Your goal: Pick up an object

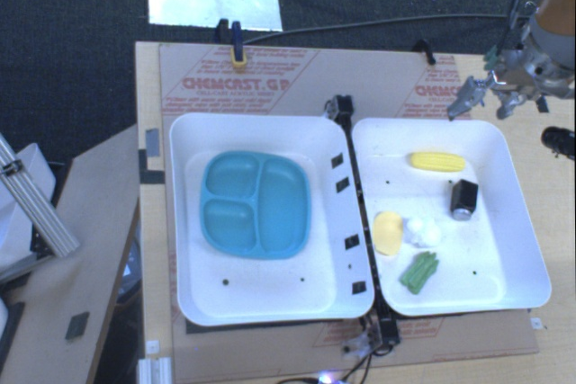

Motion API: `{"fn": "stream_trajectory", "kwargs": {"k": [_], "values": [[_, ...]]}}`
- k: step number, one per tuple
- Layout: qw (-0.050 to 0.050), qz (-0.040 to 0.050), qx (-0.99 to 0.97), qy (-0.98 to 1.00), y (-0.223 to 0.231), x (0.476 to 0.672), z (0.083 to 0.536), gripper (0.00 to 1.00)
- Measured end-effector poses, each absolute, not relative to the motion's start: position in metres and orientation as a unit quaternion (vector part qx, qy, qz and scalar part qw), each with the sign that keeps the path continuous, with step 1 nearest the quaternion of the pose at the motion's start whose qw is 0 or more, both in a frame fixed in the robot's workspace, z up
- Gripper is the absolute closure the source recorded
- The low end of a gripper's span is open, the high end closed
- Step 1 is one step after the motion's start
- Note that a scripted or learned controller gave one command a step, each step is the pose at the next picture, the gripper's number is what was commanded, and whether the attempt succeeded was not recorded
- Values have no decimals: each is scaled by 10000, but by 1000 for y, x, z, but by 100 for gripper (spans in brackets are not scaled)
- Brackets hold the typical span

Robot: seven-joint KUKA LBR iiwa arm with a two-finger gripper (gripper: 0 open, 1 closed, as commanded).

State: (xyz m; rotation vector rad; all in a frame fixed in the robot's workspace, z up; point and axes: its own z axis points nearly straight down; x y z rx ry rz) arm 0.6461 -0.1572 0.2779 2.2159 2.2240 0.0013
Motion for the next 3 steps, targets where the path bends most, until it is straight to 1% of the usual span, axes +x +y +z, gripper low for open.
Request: {"fn": "stream_trajectory", "kwargs": {"k": [1,2,3], "values": [[3,-4,7064,7078,-161,651,235,0],[0,-3,7051,7091,-159,661,184,0],[-8,-8,7051,7091,-162,668,125,0]]}}
